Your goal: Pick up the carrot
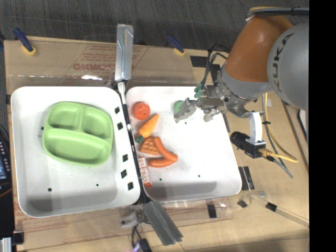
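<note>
The carrot [148, 125] is orange with a small green top and lies at a slant in the right bin [210, 161], close to its left wall. My gripper [196, 113] hangs over the same bin, to the right of the carrot and apart from it. Its two fingers [182, 111] are spread, so it is open with nothing between them.
A red tomato [140, 109] sits just above the carrot. A waffle piece [149, 146] and a hot dog [163, 157] lie just below it. The left bin [31, 188] holds a green divided plate [79, 133]. The arm's body covers the right bin's upper right corner.
</note>
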`<state>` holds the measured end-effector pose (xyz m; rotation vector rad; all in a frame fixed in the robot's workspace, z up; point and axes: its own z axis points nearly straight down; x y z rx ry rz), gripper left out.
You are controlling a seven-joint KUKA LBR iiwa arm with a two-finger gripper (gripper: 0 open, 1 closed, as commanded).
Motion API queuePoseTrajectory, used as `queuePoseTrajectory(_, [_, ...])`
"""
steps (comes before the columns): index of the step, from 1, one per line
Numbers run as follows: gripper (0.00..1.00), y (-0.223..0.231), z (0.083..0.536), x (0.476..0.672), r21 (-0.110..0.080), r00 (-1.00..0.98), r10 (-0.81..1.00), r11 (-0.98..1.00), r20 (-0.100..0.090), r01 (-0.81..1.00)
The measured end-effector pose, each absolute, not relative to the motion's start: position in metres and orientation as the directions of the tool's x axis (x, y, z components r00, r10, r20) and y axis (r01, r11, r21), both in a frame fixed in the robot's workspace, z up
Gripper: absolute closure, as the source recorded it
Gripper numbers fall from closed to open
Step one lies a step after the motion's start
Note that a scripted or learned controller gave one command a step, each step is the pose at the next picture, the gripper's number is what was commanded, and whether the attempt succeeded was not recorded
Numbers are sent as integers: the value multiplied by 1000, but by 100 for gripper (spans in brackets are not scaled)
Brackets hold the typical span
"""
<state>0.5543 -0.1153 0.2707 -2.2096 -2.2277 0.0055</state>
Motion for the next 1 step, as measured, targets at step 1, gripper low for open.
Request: queuePoseTrajectory(1, [0,-53,190,583,-7,-211,978,211,1,978])
